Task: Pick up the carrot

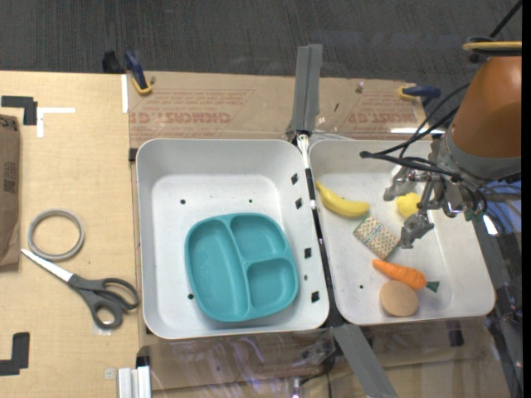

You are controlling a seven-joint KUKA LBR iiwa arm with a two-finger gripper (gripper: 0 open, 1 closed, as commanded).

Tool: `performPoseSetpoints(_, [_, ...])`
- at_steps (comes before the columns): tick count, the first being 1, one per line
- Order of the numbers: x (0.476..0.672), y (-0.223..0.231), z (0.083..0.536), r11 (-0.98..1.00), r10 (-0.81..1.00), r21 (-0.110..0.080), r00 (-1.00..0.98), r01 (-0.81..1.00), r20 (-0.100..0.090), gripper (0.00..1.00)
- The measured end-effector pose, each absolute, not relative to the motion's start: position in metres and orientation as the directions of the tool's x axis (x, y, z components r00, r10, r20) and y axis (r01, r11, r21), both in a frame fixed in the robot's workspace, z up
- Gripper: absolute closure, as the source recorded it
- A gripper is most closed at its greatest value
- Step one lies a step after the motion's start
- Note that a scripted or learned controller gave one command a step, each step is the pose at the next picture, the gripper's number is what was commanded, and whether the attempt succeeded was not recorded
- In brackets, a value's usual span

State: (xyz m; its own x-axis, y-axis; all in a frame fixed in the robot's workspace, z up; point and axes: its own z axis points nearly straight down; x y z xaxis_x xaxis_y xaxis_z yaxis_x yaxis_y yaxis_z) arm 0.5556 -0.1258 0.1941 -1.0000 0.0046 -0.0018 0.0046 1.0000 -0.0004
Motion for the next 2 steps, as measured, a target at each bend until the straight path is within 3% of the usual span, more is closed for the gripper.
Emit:
performPoseSetpoints(1, [0.5263,-0.1183,0.0922,0.913,-0.408,0.000,-0.913,-0.408,-0.002,0.00])
performPoseSetpoints(2, [0.5282,-0.1164,0.1020,0.912,-0.411,-0.002,-0.912,-0.411,-0.006,1.00])
